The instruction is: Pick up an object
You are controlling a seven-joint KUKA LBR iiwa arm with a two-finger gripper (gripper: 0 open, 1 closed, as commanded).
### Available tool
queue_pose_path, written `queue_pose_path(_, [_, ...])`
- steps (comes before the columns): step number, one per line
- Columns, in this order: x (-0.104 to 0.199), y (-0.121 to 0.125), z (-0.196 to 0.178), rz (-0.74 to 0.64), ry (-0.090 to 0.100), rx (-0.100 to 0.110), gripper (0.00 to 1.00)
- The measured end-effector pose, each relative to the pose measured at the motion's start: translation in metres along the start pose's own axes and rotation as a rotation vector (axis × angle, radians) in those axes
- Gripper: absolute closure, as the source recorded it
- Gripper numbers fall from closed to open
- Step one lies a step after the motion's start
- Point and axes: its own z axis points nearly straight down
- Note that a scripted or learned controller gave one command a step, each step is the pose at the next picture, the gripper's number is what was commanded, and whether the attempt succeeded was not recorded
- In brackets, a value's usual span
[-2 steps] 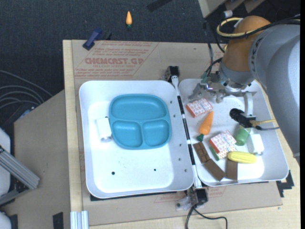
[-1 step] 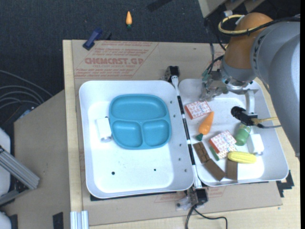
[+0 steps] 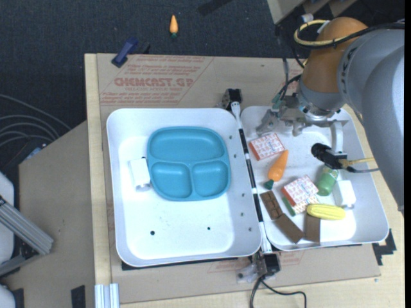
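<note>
Diagonally lies the carrot (image 3: 278,165) (orange) — narrow tip lower-left; corn (image 3: 325,212) crosswise.

1. My arm (image 3: 379,56) runs off the right edge of the frame, so its upper part is cut away.
2. My wrist covers the far end of the right bin (image 3: 359,230) at upper right, hiding whatever lies under it.
3. My claw (image 3: 298,117) sits below the wrist, too dark and cluttered to read its fingers.
4. A small white thing (image 3: 137,172) at the left bin's (image 3: 122,133) left wall is too blurred to name.
5. A grey rail (image 3: 26,226) at lower left is cut by the frame edge.
</note>
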Motion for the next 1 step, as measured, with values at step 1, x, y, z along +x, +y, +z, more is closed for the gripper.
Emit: queue_pose_path(1, [0.0001, 0.0007, -0.0106, 0.0, 0.0, -0.001, 1.0])
